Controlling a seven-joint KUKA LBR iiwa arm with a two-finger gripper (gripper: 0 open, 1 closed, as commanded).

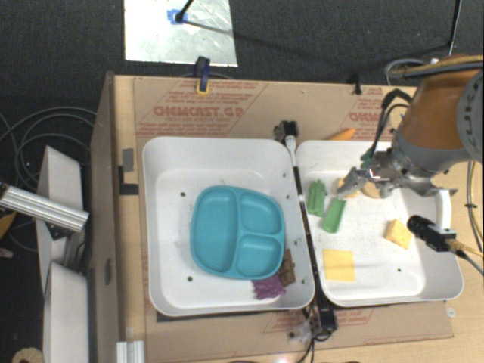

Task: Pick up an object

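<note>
My end effector [354,181] hangs low over the upper part of the right bin [446,282], reaching in from the right, wrist bent downward. Whether it is open or closed I cannot tell; nothing visibly sits in it. Nearest candidates: two green pieces [325,205] just to its left and slightly lower, lying side by side near the bin divider, long axes running roughly up-down in view with a slight tilt. A yellow square block [339,265] lies further toward the front; a yellow wedge [398,233] to the right. The teal divided plate [236,231] in the left bin [162,157] is well apart. Likely next: shift left and descend.
</note>
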